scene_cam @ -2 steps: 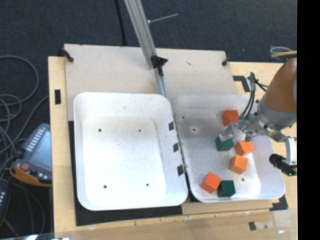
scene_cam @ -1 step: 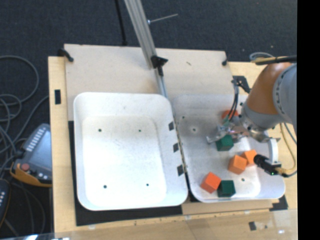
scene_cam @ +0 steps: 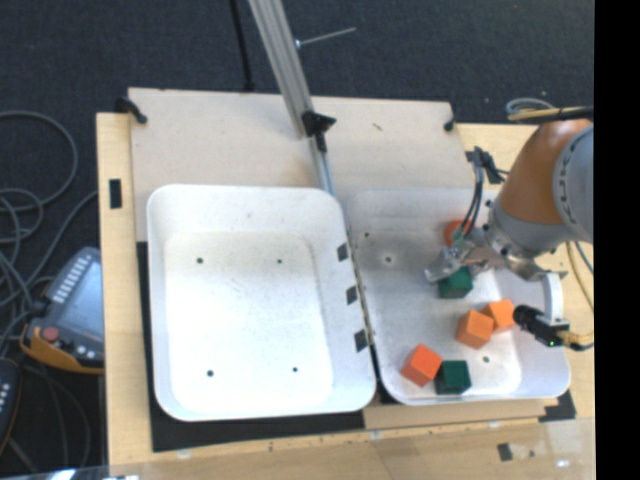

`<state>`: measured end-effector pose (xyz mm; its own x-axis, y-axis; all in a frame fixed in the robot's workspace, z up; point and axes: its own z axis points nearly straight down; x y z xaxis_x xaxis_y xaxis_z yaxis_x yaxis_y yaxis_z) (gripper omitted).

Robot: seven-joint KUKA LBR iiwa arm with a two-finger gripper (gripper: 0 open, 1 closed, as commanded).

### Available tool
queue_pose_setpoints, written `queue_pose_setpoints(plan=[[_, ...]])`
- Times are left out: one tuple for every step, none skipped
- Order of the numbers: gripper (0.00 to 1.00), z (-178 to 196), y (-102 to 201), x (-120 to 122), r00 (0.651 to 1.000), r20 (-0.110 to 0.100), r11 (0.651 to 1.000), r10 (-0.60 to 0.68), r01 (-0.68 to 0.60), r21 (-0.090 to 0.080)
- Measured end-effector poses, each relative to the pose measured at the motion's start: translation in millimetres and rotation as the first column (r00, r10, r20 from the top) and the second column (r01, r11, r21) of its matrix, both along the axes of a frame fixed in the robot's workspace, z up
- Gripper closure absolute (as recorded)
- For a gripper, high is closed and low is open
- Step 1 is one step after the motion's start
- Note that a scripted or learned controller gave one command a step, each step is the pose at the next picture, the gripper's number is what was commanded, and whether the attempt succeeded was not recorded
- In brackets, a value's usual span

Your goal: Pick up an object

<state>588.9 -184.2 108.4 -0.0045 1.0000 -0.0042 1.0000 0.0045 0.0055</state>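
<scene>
Your claw (scene_cam: 452, 266) hangs low inside the right bin (scene_cam: 400, 368), its grey metal parts directly over a dark green block (scene_cam: 457, 284). Whether its fingers are spread or closed cannot be told from this slant, and whether it touches that block is unclear. Just above the claw, a red-orange block (scene_cam: 455, 232) peeks out from behind the wrist, partly hidden. The arm (scene_cam: 545, 183), grey with its orange band, enters from the right and leans over the bin's upper right part.

Toward the near edge of the same bin, you have two orange blocks side by side, a larger one (scene_cam: 475, 327) and a smaller one (scene_cam: 501, 314) touching or nearly touching it. Lower still sit another orange block (scene_cam: 422, 364) and a second dark green block (scene_cam: 453, 376), close beside each other.

The left bin (scene_cam: 250, 298) lies alongside on the surface (scene_cam: 120, 268). A slanted metal post (scene_cam: 285, 58) rises behind the bins, and a handheld pendant (scene_cam: 70, 308) rests at far left.
</scene>
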Motion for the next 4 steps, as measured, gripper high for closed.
queue_pose_setpoints(plan=[[1.0,140.6,48.2,21.6,1.0,0.004,1.0,0.001,-0.001,0.002],[1.0,162.7,-13.4,-7.8,1.0,-0.003,1.0,-0.009,0.009,0.0],[1.0,166.5,37.3,-25.8,1.0,-0.004,1.0,0.0,0.0,0.004],[1.0,171.9,118.1,-46.6,1.0,-0.005,1.0,0.004,-0.004,0.006]])
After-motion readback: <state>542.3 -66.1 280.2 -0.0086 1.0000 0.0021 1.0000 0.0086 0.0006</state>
